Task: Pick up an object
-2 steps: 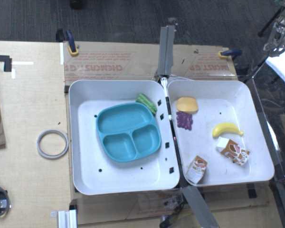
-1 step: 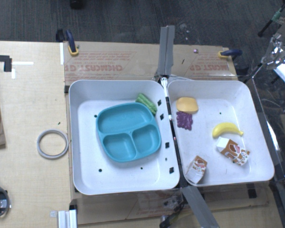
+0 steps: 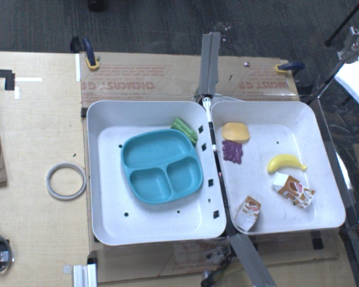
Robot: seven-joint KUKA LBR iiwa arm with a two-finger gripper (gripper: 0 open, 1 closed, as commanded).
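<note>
Jaws' state: cannot tell. One banana (image 3: pixel 286 162) lies in the right bin (image 3: pixel 323 217). Two cartons (image 3: pixel 294 190) sit below it, one grape bunch (image 3: pixel 232 152) and one yellow lump (image 3: pixel 236 131) to its left, one blue tray (image 3: pixel 161 165) farther left.

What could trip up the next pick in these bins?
The purple grapes touch the yellow-orange piece, so a grasp there may catch both or push one away. The small carton leans against the right bin's wall, leaving little room beside it. The green item is wedged behind the blue tray, partly hidden.
</note>
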